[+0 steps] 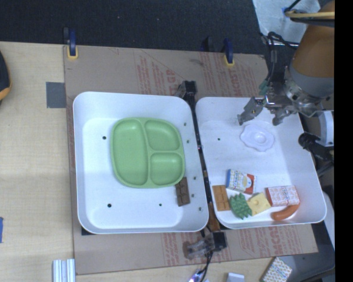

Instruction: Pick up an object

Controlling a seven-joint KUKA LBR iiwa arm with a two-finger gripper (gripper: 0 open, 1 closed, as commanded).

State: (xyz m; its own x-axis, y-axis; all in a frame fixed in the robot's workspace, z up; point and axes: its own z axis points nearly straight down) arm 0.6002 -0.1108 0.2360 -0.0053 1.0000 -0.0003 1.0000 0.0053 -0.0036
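Objects in the right bin (306,157)

We see a clear plastic lid (257,138) lying flat near the bin's middle, and toward the front corner a cluster: a small carton (240,181), a brown cracker (221,198), a green leafy piece (240,206), a cheese wedge (259,204), a pink box (282,195) and a sausage (285,212) at the rim.

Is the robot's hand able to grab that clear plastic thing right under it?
Probably yes. The hand hangs open just above the clear plastic thing in the right bin, with nothing lying on it; the toy food sits apart, nearer the bin's front.
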